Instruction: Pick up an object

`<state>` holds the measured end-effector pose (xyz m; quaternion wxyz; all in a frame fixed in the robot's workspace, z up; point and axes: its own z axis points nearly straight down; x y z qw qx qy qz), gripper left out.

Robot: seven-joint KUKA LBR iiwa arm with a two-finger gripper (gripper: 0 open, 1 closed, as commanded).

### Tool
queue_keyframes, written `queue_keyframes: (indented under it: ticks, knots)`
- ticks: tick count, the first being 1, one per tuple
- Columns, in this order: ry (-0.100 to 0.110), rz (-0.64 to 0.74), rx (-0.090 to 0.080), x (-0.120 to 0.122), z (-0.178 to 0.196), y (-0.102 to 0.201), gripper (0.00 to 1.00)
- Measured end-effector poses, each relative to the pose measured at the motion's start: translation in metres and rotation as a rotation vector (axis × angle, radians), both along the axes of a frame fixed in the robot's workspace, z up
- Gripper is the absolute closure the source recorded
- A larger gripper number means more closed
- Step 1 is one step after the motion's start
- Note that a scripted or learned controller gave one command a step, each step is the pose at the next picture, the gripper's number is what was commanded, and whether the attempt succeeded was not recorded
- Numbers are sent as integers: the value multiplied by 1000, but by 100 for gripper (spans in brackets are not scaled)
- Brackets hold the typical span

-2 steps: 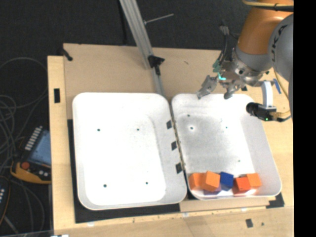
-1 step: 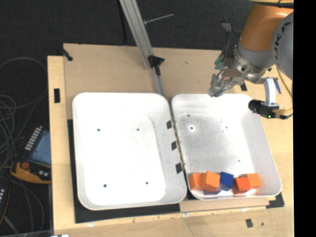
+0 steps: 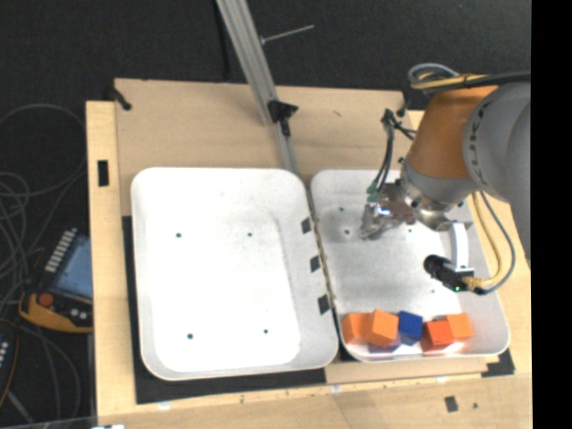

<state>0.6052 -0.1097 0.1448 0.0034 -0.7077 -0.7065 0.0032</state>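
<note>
The robot arm [image 3: 500, 141] is fat, round and grey with a wide orange band near its end, thin yellow and grey cables looping around it, and a small shiny metal gripper [image 3: 375, 224].

A single fixed camera looks down from above the bench [image 3: 223, 123] at a slant, far enough back to take in both white bins, the left bin [image 3: 219, 271] and the right bin [image 3: 393, 275], plus dark floor and cables around the bench. The arm [image 3: 465, 146] enters from the frame's right side.
</note>
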Motion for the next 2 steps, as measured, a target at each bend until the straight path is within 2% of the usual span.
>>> queue_keyframes:
  ticks: [1,2]
  knots:
    - [-12,-2,-1,-34,-49,-13,100]
    - [-15,4,-2,13,-47,-23,100]
